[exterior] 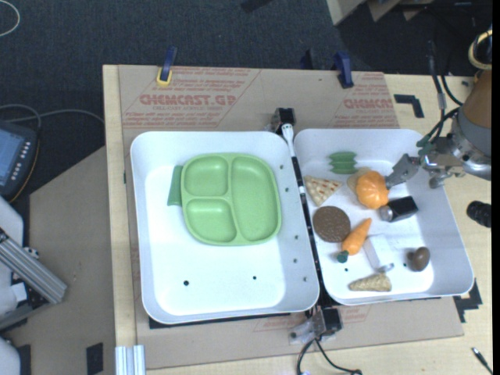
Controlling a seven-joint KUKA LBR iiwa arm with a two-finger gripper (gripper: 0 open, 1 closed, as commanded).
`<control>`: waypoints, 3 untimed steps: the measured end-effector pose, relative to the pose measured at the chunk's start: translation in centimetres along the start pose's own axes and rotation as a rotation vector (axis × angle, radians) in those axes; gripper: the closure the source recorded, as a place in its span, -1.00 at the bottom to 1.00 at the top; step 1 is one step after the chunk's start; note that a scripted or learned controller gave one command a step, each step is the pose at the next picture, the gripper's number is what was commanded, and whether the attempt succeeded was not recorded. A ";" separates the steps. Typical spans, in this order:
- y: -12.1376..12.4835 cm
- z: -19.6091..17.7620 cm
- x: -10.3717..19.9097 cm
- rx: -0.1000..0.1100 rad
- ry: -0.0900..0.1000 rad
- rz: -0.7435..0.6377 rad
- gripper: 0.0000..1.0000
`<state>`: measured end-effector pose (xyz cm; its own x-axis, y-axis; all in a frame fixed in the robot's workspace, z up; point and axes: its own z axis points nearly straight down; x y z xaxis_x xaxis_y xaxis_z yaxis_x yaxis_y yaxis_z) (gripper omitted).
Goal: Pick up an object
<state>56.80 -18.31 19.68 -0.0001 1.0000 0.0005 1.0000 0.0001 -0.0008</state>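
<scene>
Two shallow white bins are sitting side by side on a bench covered with printed brown board [234,92]. The left bin [156,233] is holding a green divided plate [231,198] with three compartments; the plate is lying flat in the upper middle of that bin, and a darker green piece [173,186] is protruding from beneath its left edge. The right bin [445,233] is holding the loose objects. A green ridged item [342,162] is lying near the top of this bin. Below it, a tan triangular wedge [320,188] is resting close to the bin's left wall. An orange round object [371,189] is sitting just right of the wedge, near the bin's centre. A brown round disc [332,223] is lying below the wedge, and a toy carrot [356,237] is lying tilted just beside the disc on its right. A pale cone-shaped piece [370,283] is resting near the bottom edge, and a small brown oval object [418,258] is sitting toward the lower right. The arm [476,123] is reaching in from the right, and the gripper [402,190] is hanging over the right bin, just beside the orange round object on its right. One grey finger [401,169] is pointing toward that object from above, and a black finger [398,208] is lying below it; the fingers are standing spread apart, with nothing visible between them.
</scene>
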 end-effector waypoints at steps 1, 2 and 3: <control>0.5 4.4 -0.2 0.004 0.001 0.000 -1.00; 0.5 8.7 0.3 0.000 0.000 -0.001 -1.00; 1.0 10.3 -0.2 -0.014 -0.012 0.003 -1.00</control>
<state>57.79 -18.50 9.42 0.0026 0.9999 -0.0111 0.9999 -0.0025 0.0131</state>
